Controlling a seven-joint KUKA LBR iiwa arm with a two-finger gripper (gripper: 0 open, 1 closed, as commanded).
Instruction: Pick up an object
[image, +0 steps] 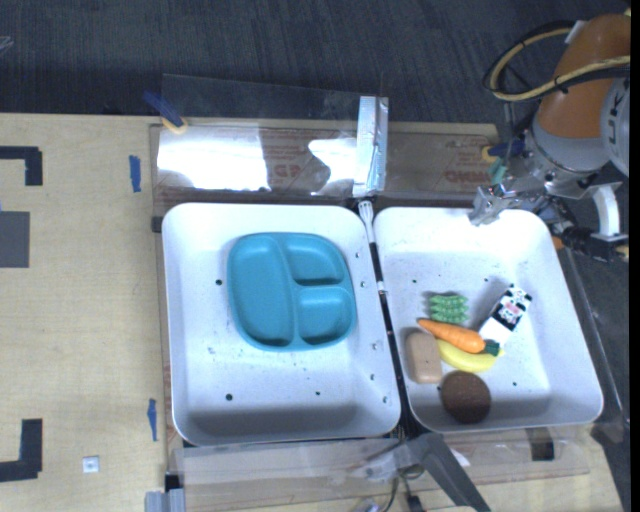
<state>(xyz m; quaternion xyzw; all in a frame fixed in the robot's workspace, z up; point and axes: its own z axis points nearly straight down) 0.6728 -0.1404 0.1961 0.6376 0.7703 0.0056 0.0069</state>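
1. The grey-and-orange arm (585, 95) is seen raised over the right white bin's (575, 330) far corner.
2. The metal gripper's (490, 205) state cannot be told.
3. The orange plastic carrot (450, 334) is seen among the objects lying in that bin.

Divided plate (292, 289) in left bin (190, 330). Right bin (560, 330): carrot (450, 335) on banana (467, 358), pea pods (446, 304) behind, round object (465, 396) in front.

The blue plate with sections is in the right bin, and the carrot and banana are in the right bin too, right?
Not quite. The camera view shows the blue divided plate in the left bin. The carrot and banana are in the right bin, as you said.
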